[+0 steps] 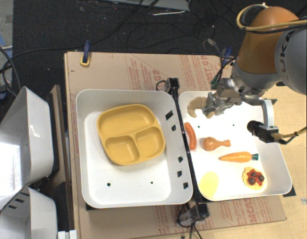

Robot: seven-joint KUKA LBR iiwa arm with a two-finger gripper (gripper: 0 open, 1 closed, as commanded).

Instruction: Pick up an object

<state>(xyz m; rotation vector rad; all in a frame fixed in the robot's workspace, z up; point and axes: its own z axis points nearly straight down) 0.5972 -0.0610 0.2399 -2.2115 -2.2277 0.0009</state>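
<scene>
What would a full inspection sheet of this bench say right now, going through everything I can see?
Surface: brown board bearing two white bins, left bin and right bin, side by side.
Job's things: in the right bin, a beige piece, sausage, chicken drumstick, carrot, yellow disc, berry tart.
Clutter: yellow divided tray in the left bin.
Grippers: gripper low over the right bin's far-left corner, beside the beige piece; nothing seen held.
Cables: loose black cables on the dark floor.
Surroundings: white containers left of the bench.
</scene>
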